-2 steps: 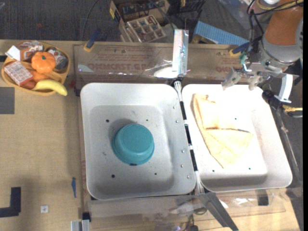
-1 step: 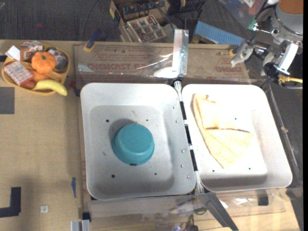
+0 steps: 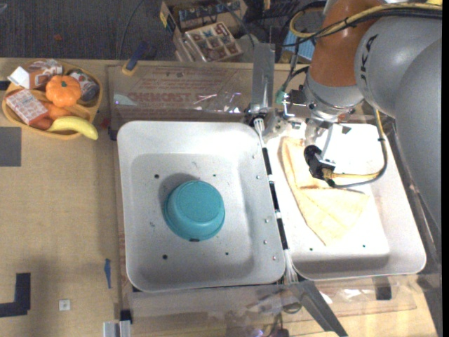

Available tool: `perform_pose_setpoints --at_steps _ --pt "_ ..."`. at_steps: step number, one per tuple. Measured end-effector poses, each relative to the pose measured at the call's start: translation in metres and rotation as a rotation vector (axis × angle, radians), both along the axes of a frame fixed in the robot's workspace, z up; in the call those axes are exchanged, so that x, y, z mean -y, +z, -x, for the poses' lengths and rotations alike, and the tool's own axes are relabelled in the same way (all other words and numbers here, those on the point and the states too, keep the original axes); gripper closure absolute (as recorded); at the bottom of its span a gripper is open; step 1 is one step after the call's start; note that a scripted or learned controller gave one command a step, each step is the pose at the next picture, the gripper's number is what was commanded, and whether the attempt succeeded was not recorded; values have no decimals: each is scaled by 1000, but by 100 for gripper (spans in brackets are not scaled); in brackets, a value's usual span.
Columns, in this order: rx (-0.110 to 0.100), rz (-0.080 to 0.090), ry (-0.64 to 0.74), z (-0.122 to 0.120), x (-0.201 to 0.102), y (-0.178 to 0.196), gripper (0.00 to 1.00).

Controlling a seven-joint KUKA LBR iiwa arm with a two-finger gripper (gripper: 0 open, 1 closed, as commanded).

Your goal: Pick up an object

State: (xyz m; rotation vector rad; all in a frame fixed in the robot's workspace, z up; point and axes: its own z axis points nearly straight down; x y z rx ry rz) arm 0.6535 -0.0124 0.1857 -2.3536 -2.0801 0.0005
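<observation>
my arm comes in from the right and bends down over the back of the right bin. in that bin a pale yellow cloth lies flat and a little rumpled, running from the back left corner toward the middle. it is the only loose thing there, so i take it as the one i am after. my pincer hangs over the cloth's back edge, close to the wall between the bins. i cannot tell whether it is open or closed, because the wrist hides it from above. the cloth looks to be resting fully on the bin floor, with no part of it raised. so i judge nothing is picked up yet: the reach is made, and the grasp and the lift are left

the tabletop is light wood, mostly bare on the left. the left bin holds a teal bowl turned upside down near its middle, well apart from my pincer. a clear box stands just behind that bin. in the far left corner a basket holds toy food, with a pumpkin and a banana among it. beyond the tabletop is dark floor with crates on it
</observation>
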Motion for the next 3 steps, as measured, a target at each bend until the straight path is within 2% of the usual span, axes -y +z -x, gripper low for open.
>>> perform_pose_setpoints --at_steps 1,2,3 --pt "-1 0 40 10 57 1 0" --pt "0 0 72 38 85 -22 0" --pt "4 1 67 38 87 -12 100"
